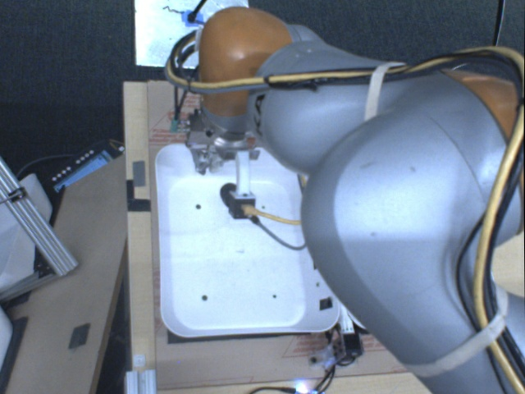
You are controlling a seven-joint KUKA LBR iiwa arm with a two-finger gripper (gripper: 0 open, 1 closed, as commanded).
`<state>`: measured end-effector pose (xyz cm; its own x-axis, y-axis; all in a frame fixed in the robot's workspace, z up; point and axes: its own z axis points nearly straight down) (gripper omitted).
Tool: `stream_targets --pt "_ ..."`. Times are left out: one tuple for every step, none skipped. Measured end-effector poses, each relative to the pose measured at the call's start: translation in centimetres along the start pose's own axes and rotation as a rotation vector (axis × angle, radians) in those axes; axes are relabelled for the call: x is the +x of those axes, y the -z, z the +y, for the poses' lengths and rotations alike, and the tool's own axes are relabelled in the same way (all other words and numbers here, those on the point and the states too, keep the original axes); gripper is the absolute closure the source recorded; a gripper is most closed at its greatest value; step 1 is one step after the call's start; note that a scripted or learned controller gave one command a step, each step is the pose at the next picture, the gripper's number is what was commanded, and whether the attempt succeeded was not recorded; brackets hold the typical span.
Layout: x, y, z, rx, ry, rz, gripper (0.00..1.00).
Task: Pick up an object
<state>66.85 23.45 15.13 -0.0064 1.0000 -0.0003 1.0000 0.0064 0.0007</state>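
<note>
objects unseen; arm [394,162] hangs over white bin [189,294]; fingers' [201,161] state unclear.

lighting is even and fairly bright, from overhead. the white bin [238,302] is close to blown out w/ little surface detail, only faint shadow under the arm [394,179] along its right edge. soft sheen on the arm's grey shell and orange band. the arm looms big and slightly soft-focus. bg at top is dark. overall pic is grainy, low-res.
</note>
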Motion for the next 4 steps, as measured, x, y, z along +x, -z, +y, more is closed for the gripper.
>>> stream_targets --pt "0.0 5.2 0.1 -0.006 0.0 0.003 1.0" --pt "0.0 0.4 -0.1 0.003 0.0 -0.001 1.0" --pt "0.0 0.7 0.0 -0.001 0.0 0.0 1.0" --pt "0.0 0.7 0.0 -0.001 0.0 0.0 1.0"
